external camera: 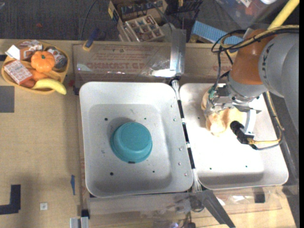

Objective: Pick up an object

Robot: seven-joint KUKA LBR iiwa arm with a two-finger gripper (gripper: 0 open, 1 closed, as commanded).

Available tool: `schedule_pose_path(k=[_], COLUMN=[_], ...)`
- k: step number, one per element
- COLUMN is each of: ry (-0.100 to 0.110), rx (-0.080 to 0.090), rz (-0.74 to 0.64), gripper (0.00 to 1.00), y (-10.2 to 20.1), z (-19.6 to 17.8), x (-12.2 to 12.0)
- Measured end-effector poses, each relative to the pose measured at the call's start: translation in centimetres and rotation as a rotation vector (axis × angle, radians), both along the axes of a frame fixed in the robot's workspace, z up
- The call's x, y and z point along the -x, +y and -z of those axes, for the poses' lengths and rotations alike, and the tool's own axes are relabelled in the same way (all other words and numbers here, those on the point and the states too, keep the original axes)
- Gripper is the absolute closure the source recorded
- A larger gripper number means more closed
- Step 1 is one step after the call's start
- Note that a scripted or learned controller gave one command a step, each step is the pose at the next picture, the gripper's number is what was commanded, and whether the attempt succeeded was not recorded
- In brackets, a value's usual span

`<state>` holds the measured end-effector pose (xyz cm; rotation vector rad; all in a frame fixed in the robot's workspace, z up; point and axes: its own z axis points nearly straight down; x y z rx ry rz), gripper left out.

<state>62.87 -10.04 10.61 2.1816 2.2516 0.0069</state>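
Over the right bin (pixel 247 175), the pincer (pixel 219 106) was lowered onto a pale tan lump (pixel 217 121) lying near that bin's far left corner. Whether the lump was gripped could not be told, nor how wide the pincer stood, since the wrist covered it. No lift was seen, so the pick was judged unfinished. A teal bowl (pixel 132 141) was left upside down in the left bin (pixel 95 99), well apart from the right bin. The lump's nature was hard to make out.
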Motion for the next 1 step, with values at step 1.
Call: schedule_pose_path(k=[1], ry=[0.006], rx=[0.0], rz=[-0.185], gripper=[1.0], y=[4.23], z=[-7.93], x=[-3.07])
